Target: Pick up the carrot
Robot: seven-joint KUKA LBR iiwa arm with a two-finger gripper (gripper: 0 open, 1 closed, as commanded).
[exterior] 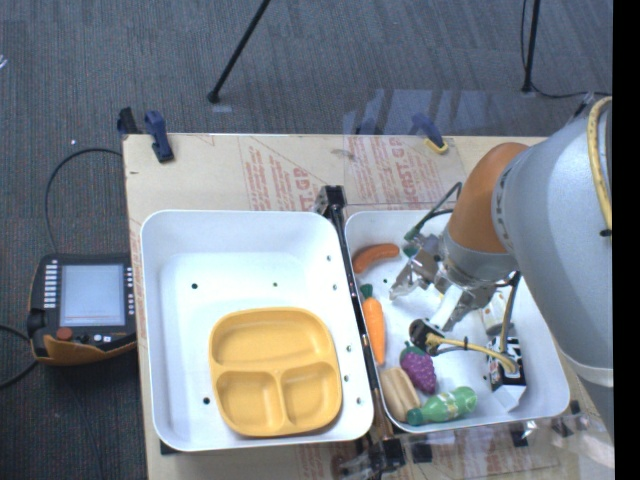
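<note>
One orange plastic carrot (374,330) lies by the right bin's (556,388) left wall; claw (432,290) hovers nearby, state unclear, must shift left and descend

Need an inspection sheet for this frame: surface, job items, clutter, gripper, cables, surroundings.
Surface: two white bins; left bin holds a yellow divided tray.
Job items: carrot lies at the right bin left wall, free.
Clutter: sausage, grapes, hot dog bun, green bottle.
Gripper: gripper above right bin, right of the carrot; finger state unclear.
Cables: yellow cable by the wrist.
Surroundings: pendant on the floor, tripod legs.
</note>
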